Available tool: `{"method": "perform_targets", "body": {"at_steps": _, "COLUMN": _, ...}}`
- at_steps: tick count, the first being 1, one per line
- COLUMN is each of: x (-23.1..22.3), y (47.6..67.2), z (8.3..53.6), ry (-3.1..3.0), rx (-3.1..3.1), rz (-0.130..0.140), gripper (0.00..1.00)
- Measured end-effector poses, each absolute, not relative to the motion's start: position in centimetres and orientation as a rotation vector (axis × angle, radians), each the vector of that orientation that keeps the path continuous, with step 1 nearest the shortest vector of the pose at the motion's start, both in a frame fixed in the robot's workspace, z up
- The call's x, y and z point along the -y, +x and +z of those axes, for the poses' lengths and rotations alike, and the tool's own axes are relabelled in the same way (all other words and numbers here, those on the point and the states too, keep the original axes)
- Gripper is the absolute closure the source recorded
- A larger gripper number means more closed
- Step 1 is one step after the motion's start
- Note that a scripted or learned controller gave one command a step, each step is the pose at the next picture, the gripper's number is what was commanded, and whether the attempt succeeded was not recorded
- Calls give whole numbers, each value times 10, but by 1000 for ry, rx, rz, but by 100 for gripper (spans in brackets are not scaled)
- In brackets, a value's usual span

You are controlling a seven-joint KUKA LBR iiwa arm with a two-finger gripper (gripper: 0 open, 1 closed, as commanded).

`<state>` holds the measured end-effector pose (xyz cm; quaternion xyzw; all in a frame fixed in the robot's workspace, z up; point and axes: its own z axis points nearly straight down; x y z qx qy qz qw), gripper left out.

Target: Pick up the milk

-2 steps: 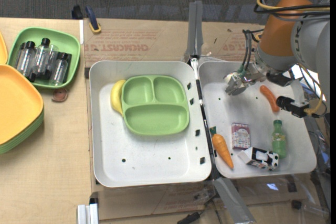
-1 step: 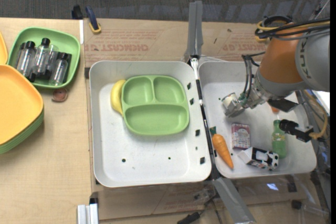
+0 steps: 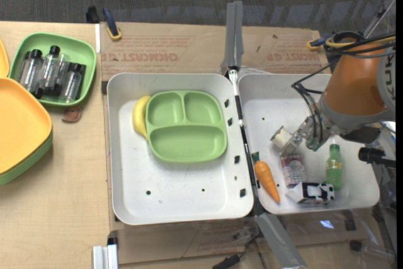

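Observation:
The milk (image 3: 315, 193) is a small white carton with black cow patches and a blue edge. It lies on its side near the front wall of the right bin (image 3: 264, 104). My gripper (image 3: 291, 138) hangs low over the middle of that bin, behind and to the left of the milk, clearly apart from it. The grey arm with its orange band (image 3: 356, 88) reaches in from the right above the bin's right half. A pinkish clear packet (image 3: 293, 169) lies between the gripper and the milk.
A green bottle (image 3: 334, 167) stands just right of and behind the milk. An orange carrot (image 3: 267, 181) lies at the right bin's front left. The left bin (image 3: 126, 186) holds a green divided plate (image 3: 186, 125) over a yellow item (image 3: 138, 115).

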<state>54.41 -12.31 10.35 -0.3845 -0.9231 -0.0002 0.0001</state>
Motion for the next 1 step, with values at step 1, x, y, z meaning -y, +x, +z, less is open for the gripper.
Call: {"method": "perform_targets", "body": {"at_steps": 1, "x": 91, "y": 592, "z": 200, "ry": -1834, "rx": 2551, "rz": 2, "gripper": 100}}
